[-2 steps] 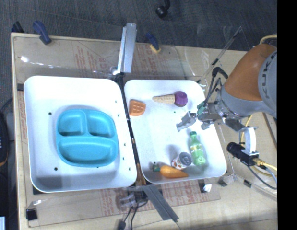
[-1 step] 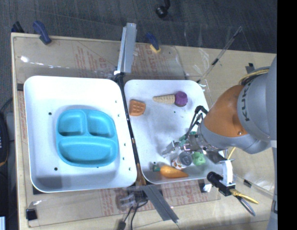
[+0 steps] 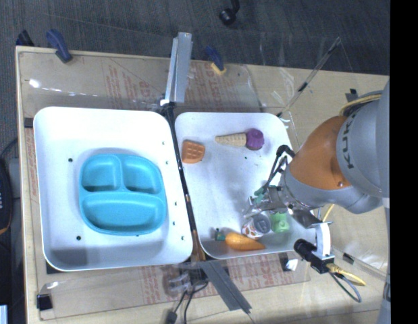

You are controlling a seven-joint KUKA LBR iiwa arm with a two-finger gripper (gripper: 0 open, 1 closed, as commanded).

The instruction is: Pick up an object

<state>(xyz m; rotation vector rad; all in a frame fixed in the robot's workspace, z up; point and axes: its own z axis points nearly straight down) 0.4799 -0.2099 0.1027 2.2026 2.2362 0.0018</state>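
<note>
Tabletop [image 3: 94,79] busy: gripper [image 3: 268,211] over right bin's [image 3: 222,174] five-o'clock clutter, jaws' state unclear; toy carrot [image 3: 244,242] may get nudged.

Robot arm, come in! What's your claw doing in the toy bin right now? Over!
Gripper low in right bin, over small toys near carrot. Nothing seen held. Ice cream cone and waffle apart, untouched.
</note>
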